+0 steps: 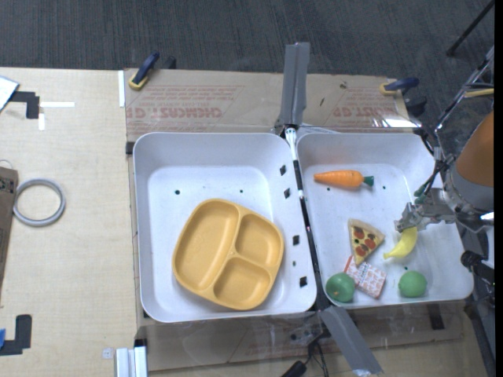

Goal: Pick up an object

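Progress check: the pick is looking barely started, or at best halfway in. The pincer [410, 220] is reaching in from the right and hanging low over the right bin [385, 154], right at the top end of the banana [402, 243]. From this angle I honestly can't tell how wide it's open or whether it's got anything, so I'm not calling it a grab. The banana is looking like it's lying on the bin floor, not lifted, with its upper tip touching or just under the pincer.

Everything else in that bin is sitting loose: the carrot [341, 179] toward the far side, the pizza slice [365, 240] in the middle just left of the banana, a little pink waffle-ish cracker [370, 280] near the front edge, a green apple [340, 287] at the near left corner and a green ball-shaped fruit [412, 284] just near of the banana.

The left bin [157, 163] is holding the yellow divided plate [228, 254], well apart from the action. A roll of tape [38, 202] is sitting out on the surface [71, 289] far left.

So my guess: the banana is the target, and closing on it plus lifting it clear is all still to come.
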You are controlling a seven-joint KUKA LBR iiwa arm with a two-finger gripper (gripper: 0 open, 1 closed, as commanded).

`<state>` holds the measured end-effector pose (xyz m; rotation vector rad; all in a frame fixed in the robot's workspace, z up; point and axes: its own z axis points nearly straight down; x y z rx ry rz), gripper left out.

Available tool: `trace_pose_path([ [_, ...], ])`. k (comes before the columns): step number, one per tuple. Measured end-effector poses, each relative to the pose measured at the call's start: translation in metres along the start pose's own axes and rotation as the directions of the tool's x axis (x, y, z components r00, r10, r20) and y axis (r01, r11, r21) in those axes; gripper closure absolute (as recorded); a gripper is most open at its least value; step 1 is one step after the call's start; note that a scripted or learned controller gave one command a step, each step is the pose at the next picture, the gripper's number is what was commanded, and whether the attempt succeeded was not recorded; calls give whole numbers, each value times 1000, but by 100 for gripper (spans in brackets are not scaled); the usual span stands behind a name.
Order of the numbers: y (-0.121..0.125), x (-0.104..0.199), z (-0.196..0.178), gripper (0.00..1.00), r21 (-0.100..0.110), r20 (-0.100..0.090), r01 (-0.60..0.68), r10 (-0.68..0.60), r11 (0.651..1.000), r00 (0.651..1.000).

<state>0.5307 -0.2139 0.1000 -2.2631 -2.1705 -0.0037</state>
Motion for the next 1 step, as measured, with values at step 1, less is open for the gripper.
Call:
trace_pose_path([
  [1,-10,24,-122,100,-3,7,-154,154,988,988],
])
